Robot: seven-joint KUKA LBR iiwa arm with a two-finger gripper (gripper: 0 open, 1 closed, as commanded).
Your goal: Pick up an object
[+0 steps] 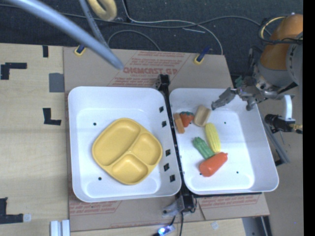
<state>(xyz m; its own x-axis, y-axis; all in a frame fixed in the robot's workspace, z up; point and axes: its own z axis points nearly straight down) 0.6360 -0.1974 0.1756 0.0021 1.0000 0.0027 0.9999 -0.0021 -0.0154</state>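
The table [29, 146] carries two shallow white bins side by side on a brown cardboard sheet [147, 65]. The left bin [81, 102] holds a yellow divided plate [127, 150] with three compartments, lying flat near its middle. The right bin [258, 176] holds a cluster of toy foods: an orange-red carrot [213, 163] with a green leafy top [202, 147] toward the near side, a yellow corn cob [212, 136] just beside the green top, a small tan piece [202, 115] farther back, and a small red and orange piece [182, 120] next to the divider between the bins. The grey arm [275, 63] comes in from the right, and its hand [220, 101] hangs over the far right part of the right bin, near the tan piece but not on it. It is seen at a slant and looks dark and blurred, so whether it is released or clenched cannot be told; nothing is visible in it. The small red and orange piece is too small to identify.
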